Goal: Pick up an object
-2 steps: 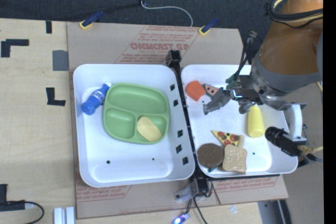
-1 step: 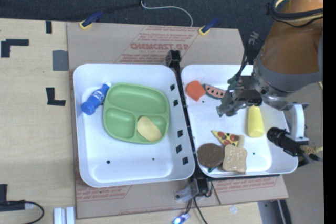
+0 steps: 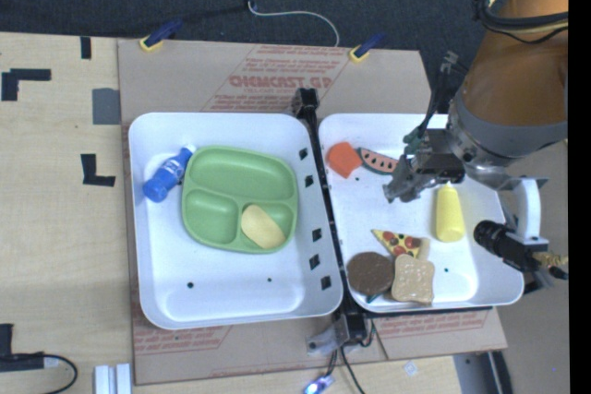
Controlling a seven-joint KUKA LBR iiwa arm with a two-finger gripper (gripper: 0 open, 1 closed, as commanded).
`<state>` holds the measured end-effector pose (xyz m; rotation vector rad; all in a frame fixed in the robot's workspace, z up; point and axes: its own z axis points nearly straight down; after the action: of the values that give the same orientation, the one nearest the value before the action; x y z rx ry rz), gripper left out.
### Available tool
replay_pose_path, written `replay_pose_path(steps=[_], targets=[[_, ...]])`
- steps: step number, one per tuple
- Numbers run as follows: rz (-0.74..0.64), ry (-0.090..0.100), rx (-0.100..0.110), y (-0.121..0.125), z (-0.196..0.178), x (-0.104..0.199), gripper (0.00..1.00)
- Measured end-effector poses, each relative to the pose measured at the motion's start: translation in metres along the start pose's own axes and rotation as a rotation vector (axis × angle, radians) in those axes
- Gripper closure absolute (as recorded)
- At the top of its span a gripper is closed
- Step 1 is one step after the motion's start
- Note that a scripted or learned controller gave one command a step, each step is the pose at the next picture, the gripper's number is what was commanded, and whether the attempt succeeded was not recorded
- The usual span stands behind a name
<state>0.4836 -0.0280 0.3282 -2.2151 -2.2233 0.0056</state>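
My gripper (image 3: 395, 192) hangs low over the middle of the right bin (image 3: 489, 291), pointing down and to the left. Just behind it lies a watermelon slice (image 3: 377, 161), and further left an orange-red piece (image 3: 343, 159). A yellow oblong piece (image 3: 449, 212) lies close on its right. In front of it are a pizza slice (image 3: 399, 244), a round brown cookie (image 3: 369, 272) and a slice of toast (image 3: 413, 280). I see nothing held in the gripper.
The left bin (image 3: 222, 304) holds a green divided plate (image 3: 238, 189) with a yellow food piece (image 3: 262, 226) in one compartment, and a blue bottle (image 3: 166, 175) beside it. A black divider (image 3: 317, 198) separates the bins. The arm's body (image 3: 517, 78) overhangs the right bin's far right.
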Motion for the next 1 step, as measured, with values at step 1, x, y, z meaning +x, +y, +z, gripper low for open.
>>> replay_pose_path(steps=[1], targets=[[-0.002,0.001,-0.002,0.0000,0.0072,0.0487,1.00]])
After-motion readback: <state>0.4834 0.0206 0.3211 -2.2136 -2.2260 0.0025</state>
